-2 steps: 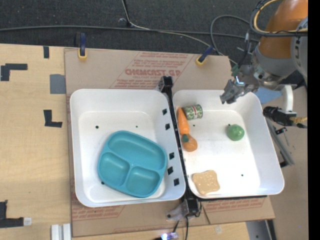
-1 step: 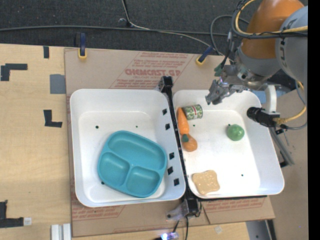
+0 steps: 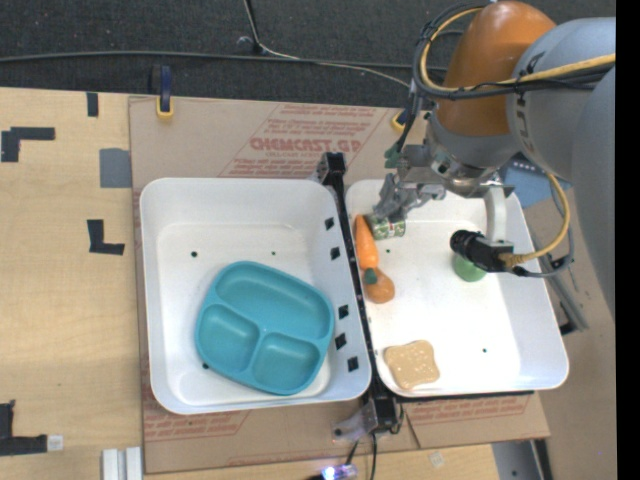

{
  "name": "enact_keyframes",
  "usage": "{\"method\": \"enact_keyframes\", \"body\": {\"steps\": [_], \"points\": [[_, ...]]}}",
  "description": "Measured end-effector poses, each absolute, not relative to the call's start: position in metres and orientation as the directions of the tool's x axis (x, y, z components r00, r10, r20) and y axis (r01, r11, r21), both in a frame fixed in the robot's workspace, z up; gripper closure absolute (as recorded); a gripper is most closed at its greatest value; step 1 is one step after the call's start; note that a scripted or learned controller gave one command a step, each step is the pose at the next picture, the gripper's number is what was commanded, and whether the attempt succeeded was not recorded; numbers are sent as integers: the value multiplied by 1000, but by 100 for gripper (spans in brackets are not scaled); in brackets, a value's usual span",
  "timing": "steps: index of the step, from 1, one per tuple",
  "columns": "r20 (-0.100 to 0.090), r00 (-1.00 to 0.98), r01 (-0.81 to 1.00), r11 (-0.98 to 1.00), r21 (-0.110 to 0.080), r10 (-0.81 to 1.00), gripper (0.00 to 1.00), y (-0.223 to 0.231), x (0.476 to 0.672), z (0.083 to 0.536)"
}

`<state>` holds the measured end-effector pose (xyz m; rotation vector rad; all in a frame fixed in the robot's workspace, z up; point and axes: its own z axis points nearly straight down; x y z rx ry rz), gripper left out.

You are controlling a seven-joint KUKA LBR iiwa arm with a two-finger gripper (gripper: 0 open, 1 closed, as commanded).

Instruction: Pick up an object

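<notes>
Camera view places the gripper (image 3: 392,218) low in the right bin (image 3: 520,363), at the carrot's (image 3: 369,256) upper end by the divider (image 3: 345,268). Finger state: you cannot tell. Expect a glancing contact to roll the carrot against the divider, or a clash with that wall.

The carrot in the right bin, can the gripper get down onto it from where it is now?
Probably yes. The gripper hangs just above the top end of the carrot, which lies bare on the floor of the right bin. One catch: the carrot sits close to the bin's left wall, which may crowd a finger.
</notes>
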<state>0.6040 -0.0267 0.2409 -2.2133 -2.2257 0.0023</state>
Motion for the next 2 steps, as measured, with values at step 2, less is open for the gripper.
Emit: {"method": "enact_keyframes", "body": {"steps": [2], "points": [[1,-7,1000,7,-1,1000,100,76,598,238]]}}
